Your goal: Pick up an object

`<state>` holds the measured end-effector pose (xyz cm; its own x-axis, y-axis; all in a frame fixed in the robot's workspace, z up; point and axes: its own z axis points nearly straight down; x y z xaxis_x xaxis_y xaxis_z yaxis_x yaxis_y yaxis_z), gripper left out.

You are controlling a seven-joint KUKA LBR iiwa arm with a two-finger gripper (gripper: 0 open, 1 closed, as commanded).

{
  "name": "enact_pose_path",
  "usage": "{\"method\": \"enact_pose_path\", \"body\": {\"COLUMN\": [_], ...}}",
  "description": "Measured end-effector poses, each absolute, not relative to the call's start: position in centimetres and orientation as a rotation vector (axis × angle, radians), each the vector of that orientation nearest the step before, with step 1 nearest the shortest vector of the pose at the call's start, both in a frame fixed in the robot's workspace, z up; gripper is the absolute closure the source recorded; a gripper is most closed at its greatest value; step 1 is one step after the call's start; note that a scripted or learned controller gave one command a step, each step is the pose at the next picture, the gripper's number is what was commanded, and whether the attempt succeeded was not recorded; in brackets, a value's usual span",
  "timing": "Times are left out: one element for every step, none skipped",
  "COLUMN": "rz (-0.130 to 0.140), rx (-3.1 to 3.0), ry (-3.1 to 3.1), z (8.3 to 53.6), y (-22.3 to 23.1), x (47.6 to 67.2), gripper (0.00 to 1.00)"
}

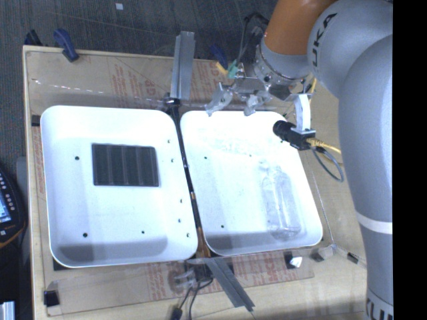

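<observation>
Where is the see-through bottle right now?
The clear bottle lies in the right bin, near its right wall and front corner. The gripper hangs over that bin's far edge, well away from it.

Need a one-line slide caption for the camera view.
Tool open above the right bin's far rim; clear plastic bottle lies inside; left bin holds a dark grate.

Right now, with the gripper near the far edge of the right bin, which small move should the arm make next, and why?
Probably move the gripper toward the near side of the right bin, until it is above the clear plastic bottle. The open fingers hold nothing, and the bottle lies apart from them, along the bin's right wall.
</observation>
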<state>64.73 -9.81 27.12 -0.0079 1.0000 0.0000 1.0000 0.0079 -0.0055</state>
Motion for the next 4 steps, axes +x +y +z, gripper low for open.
{"method": "enact_pose_path", "body": {"rz": [0.009,0.002,0.002,0.0], "rx": [-2.521,-2.52,-1.931,-2.346], "ry": [-1.866,-1.873,-2.476,-2.092], "z": [14.9,21.1,24.1,30.7], "y": [-11.7,-18.8,-18.0,-16.7], "x": [59.9,58.7,56.4,55.1], "gripper": [0.0,0.0,0.0,0.0]}}
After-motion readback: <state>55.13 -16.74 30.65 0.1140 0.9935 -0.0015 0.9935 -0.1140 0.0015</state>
